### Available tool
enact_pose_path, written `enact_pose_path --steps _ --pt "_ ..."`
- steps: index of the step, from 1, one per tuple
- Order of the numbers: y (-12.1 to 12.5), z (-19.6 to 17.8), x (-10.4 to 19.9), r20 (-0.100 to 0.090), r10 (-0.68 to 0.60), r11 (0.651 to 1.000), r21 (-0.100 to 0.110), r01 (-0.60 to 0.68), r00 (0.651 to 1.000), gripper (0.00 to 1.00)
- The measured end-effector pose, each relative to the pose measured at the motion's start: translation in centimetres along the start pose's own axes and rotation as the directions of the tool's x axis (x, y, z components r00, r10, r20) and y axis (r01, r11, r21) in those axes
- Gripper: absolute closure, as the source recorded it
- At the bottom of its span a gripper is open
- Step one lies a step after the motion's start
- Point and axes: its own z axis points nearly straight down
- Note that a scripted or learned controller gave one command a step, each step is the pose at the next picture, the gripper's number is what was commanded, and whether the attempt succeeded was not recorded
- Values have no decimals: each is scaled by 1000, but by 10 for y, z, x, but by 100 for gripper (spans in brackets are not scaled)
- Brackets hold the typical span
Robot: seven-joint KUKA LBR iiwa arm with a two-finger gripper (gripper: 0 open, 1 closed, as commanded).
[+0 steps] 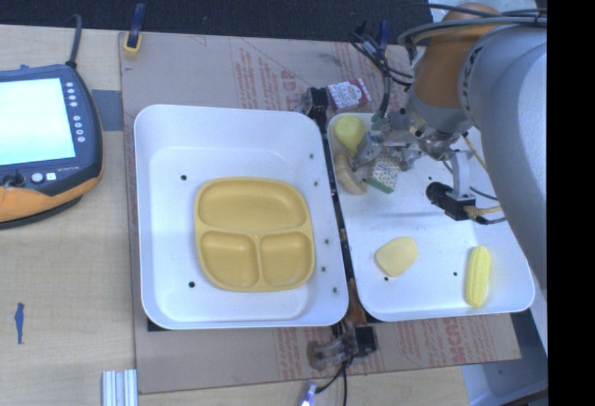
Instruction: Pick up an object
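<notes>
Gripper (389, 153) (whether open or closed cannot be told) over the far left corner of the right bin (423, 229), just beside a small packet (382, 177). The packet is probably light and crinkly, best pinched across its flat faces. Count: one yellow ball (349, 130), one corn cob (477, 276), one divided tray (253, 233).

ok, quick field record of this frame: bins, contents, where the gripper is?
left bin: one yellow divided plate, three compartments, lying flat
right bin: four yellowish items, all apart from the plate
far left corner: round yellow fruit; tan item just nearer, by the left wall
near middle: pale yellow flat piece
near right: yellow corn cob
gripper: low over the right bin's far left, beside fruit and tan item; no grasp visible
bench, left: teach pendant
</notes>
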Motion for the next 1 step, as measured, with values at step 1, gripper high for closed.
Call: enact_pose_path --steps 1 --pt "0 0 1 2 1 1000 0 -1 1000 0"
